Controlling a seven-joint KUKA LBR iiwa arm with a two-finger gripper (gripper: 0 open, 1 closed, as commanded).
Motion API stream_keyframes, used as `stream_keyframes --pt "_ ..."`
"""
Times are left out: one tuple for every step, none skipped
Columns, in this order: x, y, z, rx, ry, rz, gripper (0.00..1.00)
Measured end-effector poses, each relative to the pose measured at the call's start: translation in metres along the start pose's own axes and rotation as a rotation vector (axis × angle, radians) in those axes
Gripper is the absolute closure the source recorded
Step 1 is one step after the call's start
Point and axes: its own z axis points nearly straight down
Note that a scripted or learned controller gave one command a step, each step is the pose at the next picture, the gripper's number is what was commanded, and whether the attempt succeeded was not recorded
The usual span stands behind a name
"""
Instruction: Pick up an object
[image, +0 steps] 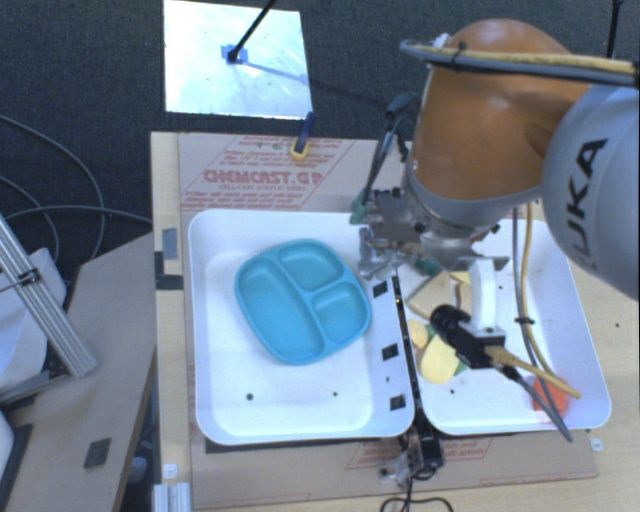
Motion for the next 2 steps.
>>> stream_keyframes --pt "0.011 0.038 0.160 0.016 -0.007 0.007 1.00" --pt "0.006 -0.003 0.079 0.002 -0.002 0.004 1.00"
